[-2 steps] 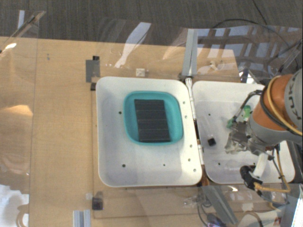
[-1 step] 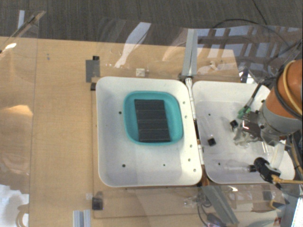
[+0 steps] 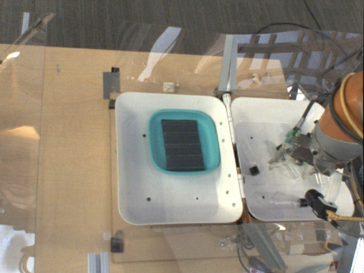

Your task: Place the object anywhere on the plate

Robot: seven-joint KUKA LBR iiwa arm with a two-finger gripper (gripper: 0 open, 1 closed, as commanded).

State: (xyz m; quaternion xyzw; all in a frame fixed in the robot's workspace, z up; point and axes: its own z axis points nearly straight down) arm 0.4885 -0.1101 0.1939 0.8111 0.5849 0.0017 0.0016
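Two white bins side by side on a tan bench (image 3: 62, 152); left bin (image 3: 132, 198), right bin (image 3: 256, 114); one teal plate (image 3: 157, 147) lies flat in the left bin, a rounded square with one dark ridged rectangular panel in its middle, the panel's long side running from near edge to far edge, leaning slightly left at the top; one small black block (image 3: 253, 169) sits on the floor of the right bin, near that bin's left wall and about halfway along it, apart from the wall and not on the plate; the block looks roughly cubic and is too small to give a long axis or heading, though its edges seem turned a little off the bin's sides; one gripper (image 3: 289, 158) hangs low over the middle of the right bin, to the right of the block and clear of it, nothing seen in its grasp; spread or pressed together cannot be told here; the grey arm with its orange band (image 3: 348, 104) enters from the right.
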